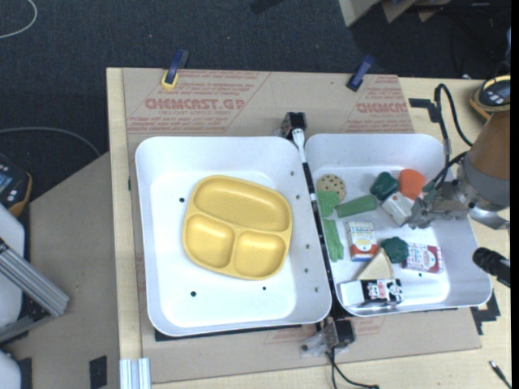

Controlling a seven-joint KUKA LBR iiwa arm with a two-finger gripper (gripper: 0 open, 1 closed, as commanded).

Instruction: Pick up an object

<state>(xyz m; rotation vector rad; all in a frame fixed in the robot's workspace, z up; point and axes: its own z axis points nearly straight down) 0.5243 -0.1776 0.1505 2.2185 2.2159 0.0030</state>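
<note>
Dark carpet surrounds a cardboard-topped bench carrying two shallow white bins side by side. Centred in the left bin lies a yellow three-compartment plate. The right bin holds the clutter: a round cookie near its far-left corner, green strips along its left wall, a small snack packet, a red-and-white carton and a black-and-white carton by the near edge.

By my reading the step in hand is the reach: the gripper is low over the bin's right half, just beside a small grey block that lies below an orange ball and a dark green piece. How its fingers stand is too small to tell. The block looks the likeliest target: pale, boxy, crowded by neighbours. Next calls for settling squarely over it without nudging the ball.
</note>
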